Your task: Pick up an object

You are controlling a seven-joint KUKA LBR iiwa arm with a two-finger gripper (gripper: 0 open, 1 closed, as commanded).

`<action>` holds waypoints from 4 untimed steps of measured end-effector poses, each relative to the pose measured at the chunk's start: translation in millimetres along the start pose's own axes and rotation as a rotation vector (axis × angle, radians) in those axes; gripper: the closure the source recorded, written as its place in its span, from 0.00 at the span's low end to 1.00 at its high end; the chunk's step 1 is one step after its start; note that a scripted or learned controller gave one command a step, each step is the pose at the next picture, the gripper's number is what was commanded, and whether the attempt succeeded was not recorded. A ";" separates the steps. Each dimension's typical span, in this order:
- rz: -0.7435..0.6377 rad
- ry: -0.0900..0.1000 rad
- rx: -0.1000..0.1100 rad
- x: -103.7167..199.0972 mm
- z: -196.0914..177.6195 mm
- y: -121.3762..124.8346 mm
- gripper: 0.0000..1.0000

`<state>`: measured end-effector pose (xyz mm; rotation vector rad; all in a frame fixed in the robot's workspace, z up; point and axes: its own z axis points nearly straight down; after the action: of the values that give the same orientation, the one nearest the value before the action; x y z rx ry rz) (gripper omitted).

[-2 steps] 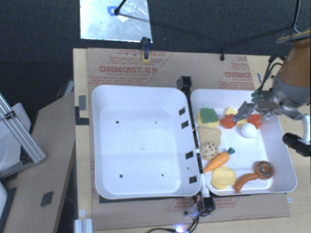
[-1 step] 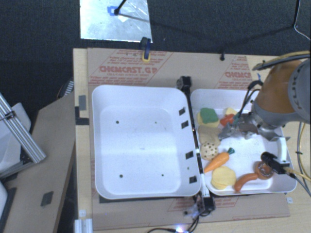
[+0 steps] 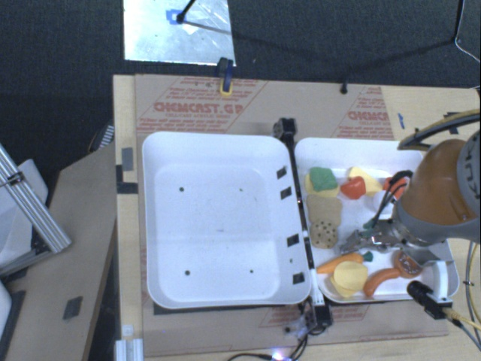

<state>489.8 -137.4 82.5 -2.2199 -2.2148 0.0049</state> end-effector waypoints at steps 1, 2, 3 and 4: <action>-0.004 -0.002 -0.011 0.6 -12.7 5.1 1.00; -0.013 0.000 -0.010 59.4 -1.8 45.4 1.00; -0.012 -0.002 -0.023 91.2 -110.0 110.9 1.00; -0.012 -0.001 -0.023 125.7 -231.9 121.5 1.00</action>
<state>613.0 -12.4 313.8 -2.2187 -2.2401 -0.0203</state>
